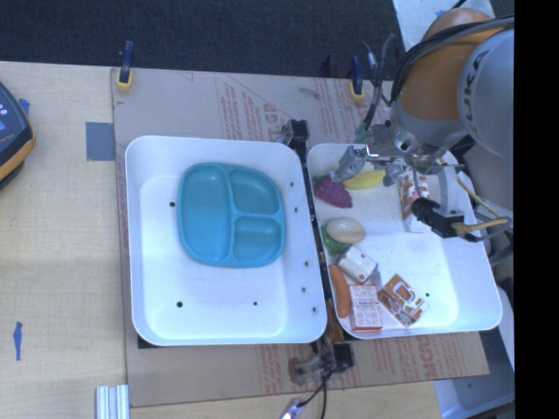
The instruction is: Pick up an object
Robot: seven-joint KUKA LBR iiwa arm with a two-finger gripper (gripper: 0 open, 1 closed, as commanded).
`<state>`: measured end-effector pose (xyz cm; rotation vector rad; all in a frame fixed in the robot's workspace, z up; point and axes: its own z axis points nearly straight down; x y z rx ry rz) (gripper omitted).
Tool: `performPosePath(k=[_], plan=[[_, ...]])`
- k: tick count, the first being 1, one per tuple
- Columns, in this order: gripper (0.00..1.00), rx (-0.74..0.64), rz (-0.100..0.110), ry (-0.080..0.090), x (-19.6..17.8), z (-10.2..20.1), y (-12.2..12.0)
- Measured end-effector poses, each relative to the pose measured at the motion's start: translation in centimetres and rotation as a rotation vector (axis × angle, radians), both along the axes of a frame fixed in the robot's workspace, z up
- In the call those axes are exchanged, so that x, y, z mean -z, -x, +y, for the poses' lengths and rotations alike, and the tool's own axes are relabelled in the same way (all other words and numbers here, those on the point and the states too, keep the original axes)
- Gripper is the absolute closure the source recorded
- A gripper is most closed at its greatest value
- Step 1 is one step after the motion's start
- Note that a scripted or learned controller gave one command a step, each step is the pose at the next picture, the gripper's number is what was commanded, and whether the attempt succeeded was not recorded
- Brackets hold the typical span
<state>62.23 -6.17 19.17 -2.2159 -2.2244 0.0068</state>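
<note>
While my gripper (377, 157) hangs over the right bin's (467, 297) far end beside one yellow banana (365, 180), I cannot tell how it is set. Two bins: the left bin (148, 234) holds one blue plate (231, 215).

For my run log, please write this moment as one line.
gripper: over right bin's far end | nearest: banana, grapes | left bin: blue plate | grasp: unconfirmed
</note>
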Motion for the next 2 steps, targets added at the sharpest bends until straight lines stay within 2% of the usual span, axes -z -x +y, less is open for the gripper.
performPosePath(k=[1,2], plan=[[0.0,0.0,0.001,0.0,10.1,-3.3,-0.8],[0.0,-0.003,0.018,-0.006,10.2,-3.1,-3.0]])
